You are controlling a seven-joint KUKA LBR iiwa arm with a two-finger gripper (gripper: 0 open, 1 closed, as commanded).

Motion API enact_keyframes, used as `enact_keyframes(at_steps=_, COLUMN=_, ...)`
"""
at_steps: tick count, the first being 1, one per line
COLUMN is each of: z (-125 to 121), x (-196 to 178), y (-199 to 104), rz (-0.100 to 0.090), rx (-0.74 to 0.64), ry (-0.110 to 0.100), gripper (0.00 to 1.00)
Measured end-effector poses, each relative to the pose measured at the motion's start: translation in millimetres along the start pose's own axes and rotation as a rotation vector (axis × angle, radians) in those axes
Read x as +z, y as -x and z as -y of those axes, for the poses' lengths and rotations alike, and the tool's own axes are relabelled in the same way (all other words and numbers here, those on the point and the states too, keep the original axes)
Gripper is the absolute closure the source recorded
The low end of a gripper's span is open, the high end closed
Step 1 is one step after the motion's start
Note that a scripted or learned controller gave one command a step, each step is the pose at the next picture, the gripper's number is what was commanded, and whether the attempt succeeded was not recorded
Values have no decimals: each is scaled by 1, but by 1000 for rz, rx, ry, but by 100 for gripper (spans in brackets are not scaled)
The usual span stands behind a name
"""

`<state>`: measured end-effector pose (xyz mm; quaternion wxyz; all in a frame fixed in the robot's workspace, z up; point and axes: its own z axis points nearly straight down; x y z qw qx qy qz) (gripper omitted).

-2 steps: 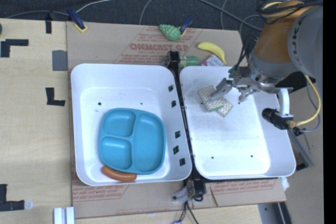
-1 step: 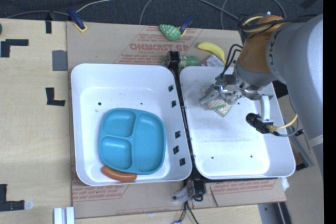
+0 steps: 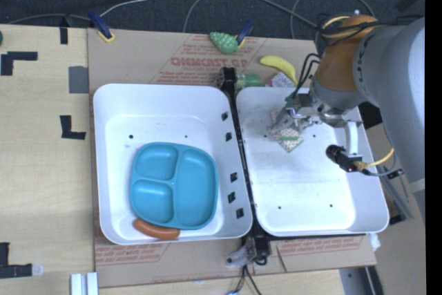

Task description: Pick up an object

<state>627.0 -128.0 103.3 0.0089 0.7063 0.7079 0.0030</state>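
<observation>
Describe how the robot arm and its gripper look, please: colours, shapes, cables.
The arm is thick, rounded and light grey, with an orange band above the wrist. Yellow and dark cables loop around that band. The gripper is small, metallic and dark.

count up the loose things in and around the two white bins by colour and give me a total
Blue: 1, the blue divided plastic plate in the left bin
Orange: 1, the orange sausage-shaped toy at the plate's near edge
Yellow: 1, the yellow toy banana behind the right bin
Green: 1, the green knobbly toy on the cardboard
Green and white: 1, the small patterned packet in the right bin
Total: 5
</observation>
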Motion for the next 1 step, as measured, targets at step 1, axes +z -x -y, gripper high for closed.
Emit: enact_keyframes(at_steps=1, z=12, x=-82, y=-67, rz=-9, rx=0, ry=-17, gripper=100)
